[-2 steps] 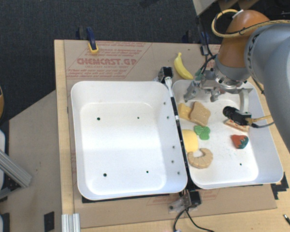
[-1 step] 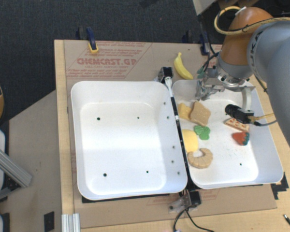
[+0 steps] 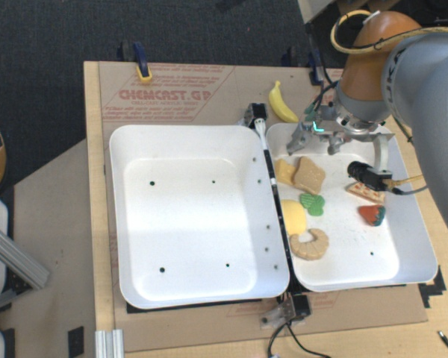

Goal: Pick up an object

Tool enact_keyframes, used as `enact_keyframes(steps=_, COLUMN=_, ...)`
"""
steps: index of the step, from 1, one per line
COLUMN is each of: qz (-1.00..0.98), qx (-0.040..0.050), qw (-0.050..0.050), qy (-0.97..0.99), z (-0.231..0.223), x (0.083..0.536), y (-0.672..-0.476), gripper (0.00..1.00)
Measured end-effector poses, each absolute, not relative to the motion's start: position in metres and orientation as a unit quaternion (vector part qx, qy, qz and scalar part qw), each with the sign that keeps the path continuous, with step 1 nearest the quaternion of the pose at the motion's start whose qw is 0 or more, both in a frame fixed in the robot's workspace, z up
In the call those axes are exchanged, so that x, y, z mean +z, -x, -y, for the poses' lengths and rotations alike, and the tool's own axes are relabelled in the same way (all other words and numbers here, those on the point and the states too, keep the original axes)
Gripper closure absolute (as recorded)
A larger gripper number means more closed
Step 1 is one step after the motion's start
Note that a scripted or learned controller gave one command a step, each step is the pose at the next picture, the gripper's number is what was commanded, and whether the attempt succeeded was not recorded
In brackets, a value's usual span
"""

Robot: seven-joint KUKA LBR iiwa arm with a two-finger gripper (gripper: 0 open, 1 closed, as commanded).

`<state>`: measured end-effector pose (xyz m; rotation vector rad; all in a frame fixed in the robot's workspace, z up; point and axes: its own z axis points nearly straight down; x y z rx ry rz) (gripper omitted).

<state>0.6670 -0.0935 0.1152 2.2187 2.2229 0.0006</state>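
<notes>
The end effector [image 3: 333,136] hangs over the far part of the right shallow white bin [image 3: 373,263]. I cannot tell if it is released or clenched. Just below it in the view lies a tan square toast slice [image 3: 310,175]. This slice touches a pale yellow wedge-shaped piece [image 3: 284,172] that lies at the left wall of the bin. Nearer to the camera, close together, are a small green leafy toy [image 3: 311,203], a round yellow piece [image 3: 293,217] and a tan ring-shaped pastry [image 3: 310,245]. To their right lie a flat pizza-like slice [image 3: 364,192] and a red strawberry toy [image 3: 371,215], near each other. A yellow plastic banana [image 3: 282,103] lies on the brown table [image 3: 172,88], just outside the far rim of this bin. The left shallow white bin [image 3: 127,222] stands beside it, and their rims touch.
</notes>
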Motion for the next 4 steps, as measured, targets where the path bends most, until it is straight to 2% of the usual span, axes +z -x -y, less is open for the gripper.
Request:
enact_keyframes(steps=1, qz=-0.707, qx=-0.0011, qw=-0.001, qy=-0.707, z=0.107, x=0.083, y=-0.666, gripper=0.00)
enact_keyframes(steps=2, qz=-0.708, qx=-0.0004, qw=-0.001, qy=-0.707, z=0.092, x=0.085, y=-0.667, gripper=0.00)
enact_keyframes(steps=3, qz=-0.707, qx=-0.0005, qw=-0.001, qy=-0.707, z=0.095, x=0.103, y=-0.655, gripper=0.00)
enact_keyframes(steps=4, qz=-0.706, qx=0.0027, qw=0.006, qy=-0.708, z=0.098, x=0.090, y=-0.629, gripper=0.00)
